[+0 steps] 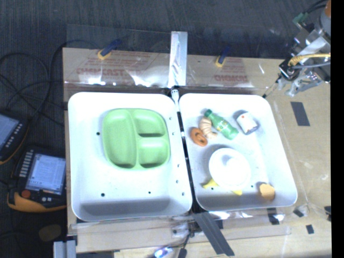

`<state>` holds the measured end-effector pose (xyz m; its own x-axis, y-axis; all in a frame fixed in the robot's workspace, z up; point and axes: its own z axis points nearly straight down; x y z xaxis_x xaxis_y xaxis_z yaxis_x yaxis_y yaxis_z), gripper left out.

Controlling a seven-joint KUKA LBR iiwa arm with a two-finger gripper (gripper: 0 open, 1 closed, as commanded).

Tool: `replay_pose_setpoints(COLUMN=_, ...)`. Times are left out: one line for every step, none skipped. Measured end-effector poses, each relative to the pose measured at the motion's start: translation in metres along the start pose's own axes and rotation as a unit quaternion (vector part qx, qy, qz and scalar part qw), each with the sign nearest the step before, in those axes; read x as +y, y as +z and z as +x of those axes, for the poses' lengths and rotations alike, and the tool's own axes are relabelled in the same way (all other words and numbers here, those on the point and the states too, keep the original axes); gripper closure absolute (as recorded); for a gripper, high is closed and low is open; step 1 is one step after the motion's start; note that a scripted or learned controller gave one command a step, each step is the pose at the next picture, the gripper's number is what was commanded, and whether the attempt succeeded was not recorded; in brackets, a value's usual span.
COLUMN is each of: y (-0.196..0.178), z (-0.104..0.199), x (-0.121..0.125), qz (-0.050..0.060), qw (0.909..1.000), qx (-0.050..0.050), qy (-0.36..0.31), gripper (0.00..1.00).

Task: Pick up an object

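Hand (302,80) past right bin (275,150), grip cannot tell | tan bench (312,149) | dark carpet (161,9)

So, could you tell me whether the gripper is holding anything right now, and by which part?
Nothing, as far as the view shows: the gripper hangs beyond the far right corner of the right bin, with no object in it.

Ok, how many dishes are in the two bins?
2. A green divided plate sits in the left bin; a round white dish lies in the right bin, partly covering a yellow thing. None seem hidden.
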<state>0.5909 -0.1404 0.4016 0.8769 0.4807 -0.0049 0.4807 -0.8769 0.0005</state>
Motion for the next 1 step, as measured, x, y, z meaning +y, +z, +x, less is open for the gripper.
replay_pose_setpoints(y=-0.0418, z=-0.0157, x=0.0667, qz=0.0, qw=0.9998, qx=0.0, qy=0.019, gripper=1.0)
